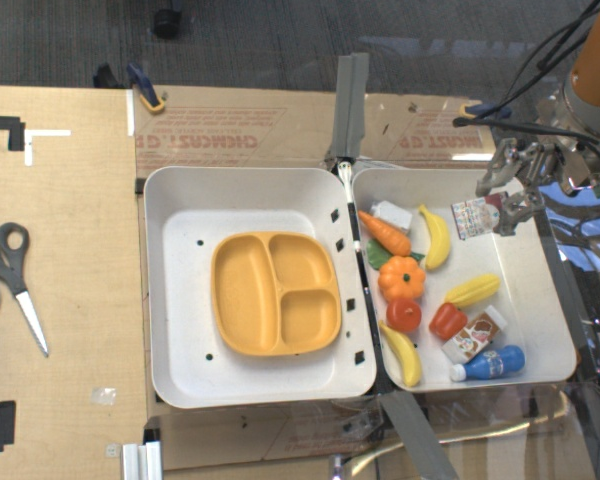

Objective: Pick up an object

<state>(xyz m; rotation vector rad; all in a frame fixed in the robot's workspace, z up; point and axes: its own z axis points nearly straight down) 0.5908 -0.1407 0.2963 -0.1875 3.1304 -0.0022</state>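
Observation:
My gripper (510,190) hangs over the back right part of the right bin (540,298). A small white carton with coloured print (470,218) sits tilted right beside it, its right edge meeting the gripper's left side; whether it is held I cannot tell. The bin also holds a carrot (385,232), a small white block (391,212), a green piece (378,255), two bananas (435,236) (403,354), an orange pumpkin (401,278), a tomato (404,315), a yellow corn-like piece (472,290), a red pepper (446,320), a red and white box (475,336) and a blue and white bottle (490,364).
In the left bin (170,298) lies an orange divided plate (276,292). Scissors (18,283) lie on the bench at far left. Cables (540,68) run above the gripper. The right bin's right half has open floor.

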